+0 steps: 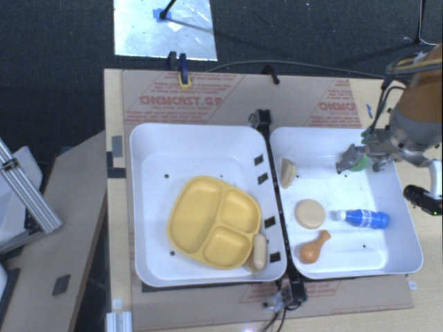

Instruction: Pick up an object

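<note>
I see my two-finger gripper [351, 160] hanging over the right white bin [408, 254]'s upper part; whether it is open I cannot tell. The blue plastic bottle [365, 218] lies just below it, long axis running left-right.

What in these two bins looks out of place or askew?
Little stands out. The yellow divided tray lies skewed in the left bin, with a small beige piece against its lower right corner. The blue bottle in the right bin lies on its side. No spills or damage.
</note>
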Robot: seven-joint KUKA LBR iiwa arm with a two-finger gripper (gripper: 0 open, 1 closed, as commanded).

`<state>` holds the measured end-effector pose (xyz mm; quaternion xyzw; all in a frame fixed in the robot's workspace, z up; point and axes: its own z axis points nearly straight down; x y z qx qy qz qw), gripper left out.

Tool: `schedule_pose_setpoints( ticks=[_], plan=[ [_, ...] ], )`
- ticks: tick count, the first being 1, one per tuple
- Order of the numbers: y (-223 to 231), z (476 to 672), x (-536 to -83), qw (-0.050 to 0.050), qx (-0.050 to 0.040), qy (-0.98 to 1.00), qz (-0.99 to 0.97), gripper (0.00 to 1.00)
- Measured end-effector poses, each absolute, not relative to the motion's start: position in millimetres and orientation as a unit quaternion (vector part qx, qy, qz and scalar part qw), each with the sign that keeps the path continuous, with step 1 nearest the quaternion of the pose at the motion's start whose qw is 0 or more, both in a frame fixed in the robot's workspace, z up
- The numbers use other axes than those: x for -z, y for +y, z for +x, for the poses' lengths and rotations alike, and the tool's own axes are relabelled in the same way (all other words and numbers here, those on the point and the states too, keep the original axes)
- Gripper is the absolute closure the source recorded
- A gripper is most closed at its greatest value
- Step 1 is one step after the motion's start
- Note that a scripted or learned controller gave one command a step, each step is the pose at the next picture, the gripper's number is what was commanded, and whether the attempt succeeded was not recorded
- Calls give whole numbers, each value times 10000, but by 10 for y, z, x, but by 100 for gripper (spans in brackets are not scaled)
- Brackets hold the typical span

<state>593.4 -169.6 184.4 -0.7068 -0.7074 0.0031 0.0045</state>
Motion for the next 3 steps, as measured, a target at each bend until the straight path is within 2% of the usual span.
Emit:
schedule_pose_setpoints(
  ticks=[1,3],
  plan=[
    [-1694,5965,-1917,-7,4,-7083,-7059,0],
    [-1765,5923,-817,8,-6,-7077,-7065,0]
  ],
)
